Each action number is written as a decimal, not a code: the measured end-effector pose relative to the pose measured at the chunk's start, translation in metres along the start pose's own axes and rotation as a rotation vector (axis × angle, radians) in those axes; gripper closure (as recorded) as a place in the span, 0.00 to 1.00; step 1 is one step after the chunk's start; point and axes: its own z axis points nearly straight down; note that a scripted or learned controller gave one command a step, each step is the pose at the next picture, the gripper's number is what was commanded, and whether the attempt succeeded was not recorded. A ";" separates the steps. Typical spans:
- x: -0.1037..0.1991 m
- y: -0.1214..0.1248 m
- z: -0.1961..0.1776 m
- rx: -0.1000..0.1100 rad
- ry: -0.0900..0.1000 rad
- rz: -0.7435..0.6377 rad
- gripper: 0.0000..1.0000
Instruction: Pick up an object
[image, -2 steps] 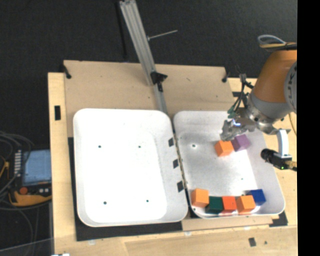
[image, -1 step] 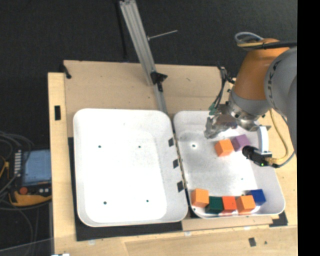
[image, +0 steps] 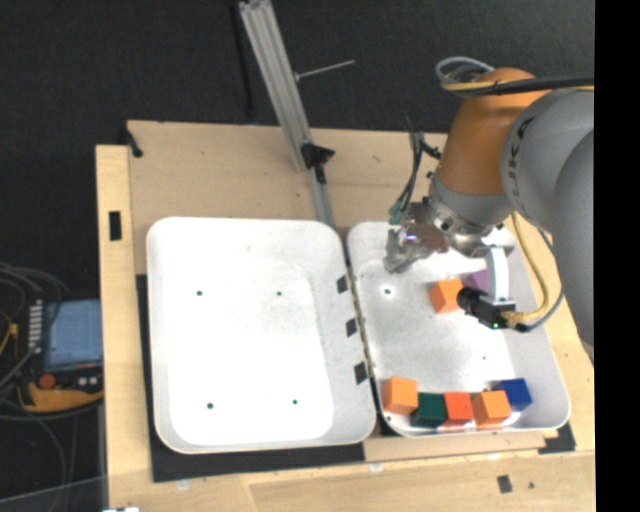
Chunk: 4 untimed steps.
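Orange plastic cube (image: 445, 296) sits in the right white bin (image: 430, 350), near my gripper (image: 400, 252); whether my jaws are spread, I cannot tell.

two bins (image: 250, 330) side by side; blocks (image: 456, 405) line the right bin's (image: 430, 340) near edge.

Finding no readable text, label, brand, number or sign anywhere; seeing nothing legible on the bins, blocks, arm or table.
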 end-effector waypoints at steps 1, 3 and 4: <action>0.044 0.009 -0.015 0.000 0.000 0.000 1.00; 0.152 0.022 -0.034 0.001 0.001 -0.002 1.00; 0.146 0.022 -0.034 0.003 -0.004 0.003 0.00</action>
